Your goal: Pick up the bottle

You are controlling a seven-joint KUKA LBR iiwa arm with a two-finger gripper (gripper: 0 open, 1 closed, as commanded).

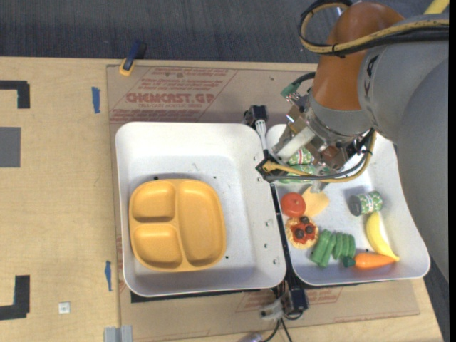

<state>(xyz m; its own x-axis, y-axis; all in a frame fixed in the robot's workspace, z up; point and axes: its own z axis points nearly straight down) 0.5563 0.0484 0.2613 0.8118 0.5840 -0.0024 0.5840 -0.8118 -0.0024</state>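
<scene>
Figure: overhead slanted view of the worktop (57, 191) at the instant of the reach, read from the near edge toward the far edge. Nearest the camera, the right bin (410, 258) held a carrot (373, 261), a bunch of green beans (333, 247), a banana (380, 235), a small berry tart (303, 230), a tomato (293, 204) and a little green can (365, 203), all lying close together in the near half of the bin. The left bin (142, 144) carried a yellow divided plate (177, 224). Farther back, the hand (303, 155) sat low over the far left part of the right bin, just beside the wall shared by the two bins; whether it was apart or closed could not be told, because the wrist and cables covered it. A white, green-patterned object under the hand was probably the bottle (291, 147), lying tilted near that wall; no grip on it was visible. As a judgement, a small plastic bottle would be light, stiff and smooth, hence prone to roll or slip, and best taken across its body at mid-length. Room was tight on the wall side and toward the toy food, with open floor only toward the bin's far right corner; straight up was the free path.
</scene>
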